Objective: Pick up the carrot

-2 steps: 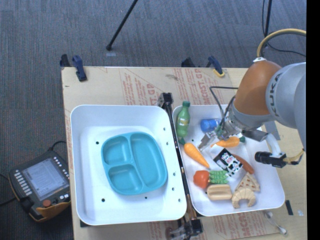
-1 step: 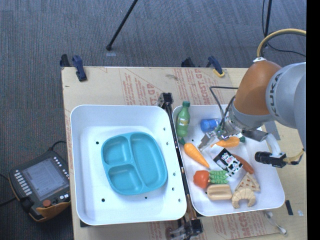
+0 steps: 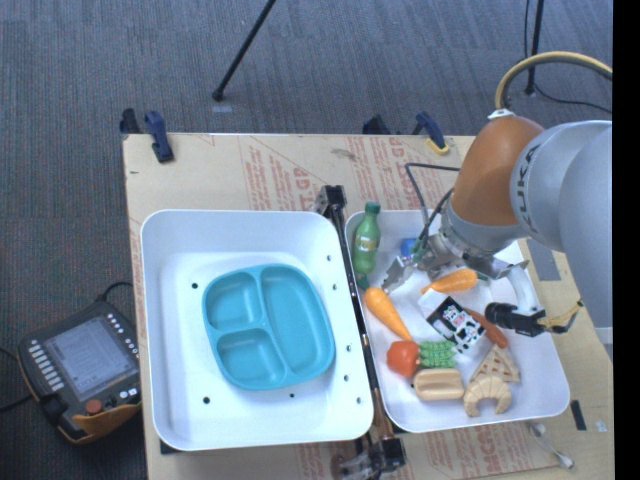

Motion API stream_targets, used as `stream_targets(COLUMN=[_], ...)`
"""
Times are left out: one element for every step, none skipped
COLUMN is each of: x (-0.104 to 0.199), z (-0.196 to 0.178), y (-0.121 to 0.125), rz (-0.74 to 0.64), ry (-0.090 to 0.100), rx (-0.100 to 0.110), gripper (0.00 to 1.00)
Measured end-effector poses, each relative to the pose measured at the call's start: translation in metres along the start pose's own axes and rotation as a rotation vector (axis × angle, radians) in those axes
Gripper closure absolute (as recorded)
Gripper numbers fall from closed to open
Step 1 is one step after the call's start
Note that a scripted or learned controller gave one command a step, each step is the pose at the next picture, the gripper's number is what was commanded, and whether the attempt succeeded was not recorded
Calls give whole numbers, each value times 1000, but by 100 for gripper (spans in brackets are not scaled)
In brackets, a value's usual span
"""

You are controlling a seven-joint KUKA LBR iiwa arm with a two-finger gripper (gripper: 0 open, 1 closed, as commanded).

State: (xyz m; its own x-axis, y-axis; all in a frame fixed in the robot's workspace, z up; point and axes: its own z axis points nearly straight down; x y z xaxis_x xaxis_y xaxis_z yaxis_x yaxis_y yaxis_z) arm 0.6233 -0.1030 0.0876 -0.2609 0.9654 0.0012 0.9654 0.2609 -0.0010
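While the carrot (image 3: pixel 387 312) lies just below-left of our gripper (image 3: pixel 408 264) (fingers spread, nothing between them), the pick is not yet made

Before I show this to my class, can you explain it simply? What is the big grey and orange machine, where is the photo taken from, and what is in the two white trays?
One camera, fixed above a workbench, looks down at a slant. The grey and orange shape on the right is a robot arm reaching in. Its gripper, a two-finger claw, hangs low over the right tray; I cannot tell whether it is open or shut, and nothing is visibly held.

The left tray holds a blue divided plate. The right tray holds toy food: a carrot, a green bottle, a tomato, a hot dog, a croissant and more. The carrot, which the robot should pick up, lies in the tray just below the gripper.
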Motion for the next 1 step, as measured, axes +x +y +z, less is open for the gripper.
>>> stream_targets(x=[19], z=[-2], y=[-18], rz=[46], ry=[-6], rx=[-3], gripper=[0])
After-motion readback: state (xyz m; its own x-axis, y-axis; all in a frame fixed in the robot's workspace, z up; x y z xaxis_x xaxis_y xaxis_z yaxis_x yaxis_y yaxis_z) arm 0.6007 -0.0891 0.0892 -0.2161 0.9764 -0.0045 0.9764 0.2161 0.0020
